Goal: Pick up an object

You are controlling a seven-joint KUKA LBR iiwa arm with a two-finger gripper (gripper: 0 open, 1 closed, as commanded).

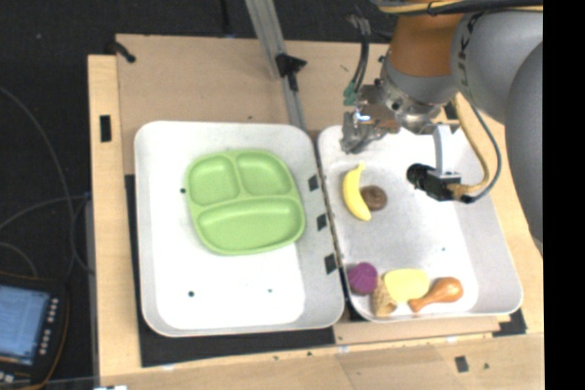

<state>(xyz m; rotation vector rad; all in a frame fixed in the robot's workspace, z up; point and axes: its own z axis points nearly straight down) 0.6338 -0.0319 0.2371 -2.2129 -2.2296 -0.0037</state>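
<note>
Hovering over the far left corner of the right bin (475, 274), the gripper (358, 134) hangs just beyond the banana (355, 193); I cannot tell its state from this angle. The banana lies in that bin touching a small brown round object (373, 197). Along the near edge sit a purple item (363, 277), a yellow piece (405, 281) and a tan drumstick-shaped toy (437, 293). The left bin (164, 288) holds a green 3-compartment plate (245, 201).

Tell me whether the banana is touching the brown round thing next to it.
Touching. In the camera view, the banana and the brown round piece meet in the right bin, with no white floor showing between them.
</note>
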